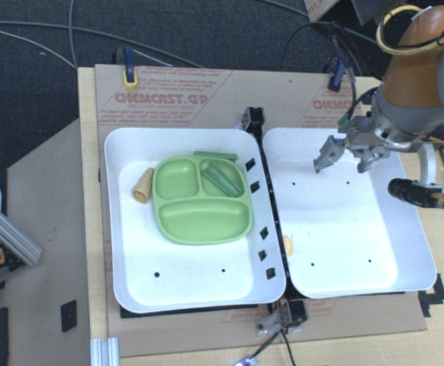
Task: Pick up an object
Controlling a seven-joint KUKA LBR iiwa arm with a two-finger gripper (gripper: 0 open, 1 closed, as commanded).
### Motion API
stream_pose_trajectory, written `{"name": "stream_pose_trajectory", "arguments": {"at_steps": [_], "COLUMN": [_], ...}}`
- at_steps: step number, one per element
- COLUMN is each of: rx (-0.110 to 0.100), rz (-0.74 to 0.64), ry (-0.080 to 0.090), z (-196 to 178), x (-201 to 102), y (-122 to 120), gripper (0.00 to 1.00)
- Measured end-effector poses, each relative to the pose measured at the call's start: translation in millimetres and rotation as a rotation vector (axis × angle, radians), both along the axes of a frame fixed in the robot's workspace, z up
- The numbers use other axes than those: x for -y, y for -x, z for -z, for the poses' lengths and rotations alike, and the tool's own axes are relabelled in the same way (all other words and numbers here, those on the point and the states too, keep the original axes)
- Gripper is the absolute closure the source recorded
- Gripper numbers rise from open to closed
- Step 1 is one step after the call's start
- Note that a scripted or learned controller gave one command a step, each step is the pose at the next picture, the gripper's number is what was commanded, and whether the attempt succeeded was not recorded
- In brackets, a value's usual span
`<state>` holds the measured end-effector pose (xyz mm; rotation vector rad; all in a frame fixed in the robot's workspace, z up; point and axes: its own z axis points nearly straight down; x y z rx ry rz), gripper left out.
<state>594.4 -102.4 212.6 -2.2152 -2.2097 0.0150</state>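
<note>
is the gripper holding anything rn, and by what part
Nothing is held. The gripper hangs open over the right bin, with nothing between its fingers. The green plate and the cone lie in the left bin.

Red lettering reading "CHEMCAST GP" is showing on the brown protective sheet (168,90) covering the bench at upper centre, and is repeating, partly hidden and unreadable, toward the upper right near the arm.
</note>
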Motion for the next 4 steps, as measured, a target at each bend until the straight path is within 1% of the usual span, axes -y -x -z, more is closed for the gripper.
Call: {"name": "stream_pose_trajectory", "arguments": {"at_steps": [1, 2, 3, 4], "rx": [0.014, 0.009, 0.009, 0.009], "rz": [-0.003, -0.002, -0.002, -0.002], "ry": [0.002, 0.000, 0.000, 0.000], "z": [-7.8, 34.9, 78.9, 130.7], "x": [-0.1, 2.6, 2.6, 1.8], "y": [-2.8, -2.1, 4.2, 5.0], "gripper": [0.00, 0.00, 0.00, 0.00]}}
